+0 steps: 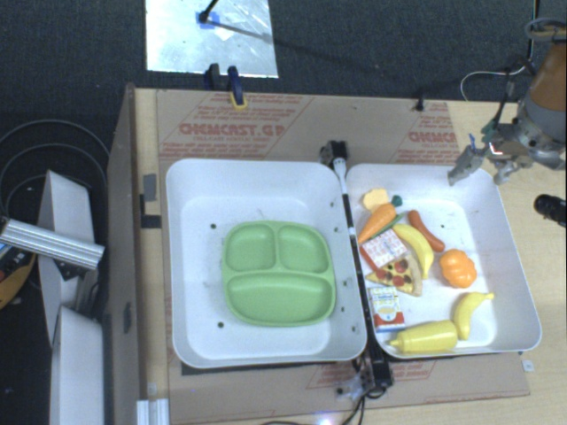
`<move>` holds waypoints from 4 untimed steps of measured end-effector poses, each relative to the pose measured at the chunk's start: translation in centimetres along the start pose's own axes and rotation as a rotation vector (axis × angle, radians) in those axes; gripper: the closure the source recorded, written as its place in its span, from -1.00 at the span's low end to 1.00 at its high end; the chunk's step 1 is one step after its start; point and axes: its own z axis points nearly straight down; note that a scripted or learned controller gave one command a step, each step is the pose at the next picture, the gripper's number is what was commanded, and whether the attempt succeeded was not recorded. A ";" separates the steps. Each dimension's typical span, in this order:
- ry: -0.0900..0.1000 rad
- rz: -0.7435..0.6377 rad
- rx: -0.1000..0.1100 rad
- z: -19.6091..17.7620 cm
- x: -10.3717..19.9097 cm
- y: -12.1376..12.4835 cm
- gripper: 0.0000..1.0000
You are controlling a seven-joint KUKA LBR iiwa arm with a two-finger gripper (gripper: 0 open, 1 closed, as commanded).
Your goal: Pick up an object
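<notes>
jaws [483, 165]: open, empty, hanging over the right bin's [509, 237] rim at 1 o'clock.
toys [416, 264]: lying in right bin, centre to 6 o'clock.
progress: nothing picked; descent and grasp left.

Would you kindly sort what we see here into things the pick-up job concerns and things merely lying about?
Job:
- end effector, above the right bin's far right corner
- right white bin holding toy food: orange carrot, yellow banana, round orange fruit, small yellow banana, long yellow squash

Lying about:
- green divided plastic plate in the left white bin
- silver sheet on the floor
</notes>
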 end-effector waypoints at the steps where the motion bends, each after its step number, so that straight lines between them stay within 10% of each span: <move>1: 0.003 -0.004 0.006 6.7 3.8 -0.9 -1.00; 2: 0.002 0.002 0.007 13.6 4.7 -3.6 -1.00; 3: -0.004 -0.002 -0.011 6.5 1.4 2.6 -1.00; 4: 0.003 0.003 0.009 13.6 3.7 -4.2 -1.00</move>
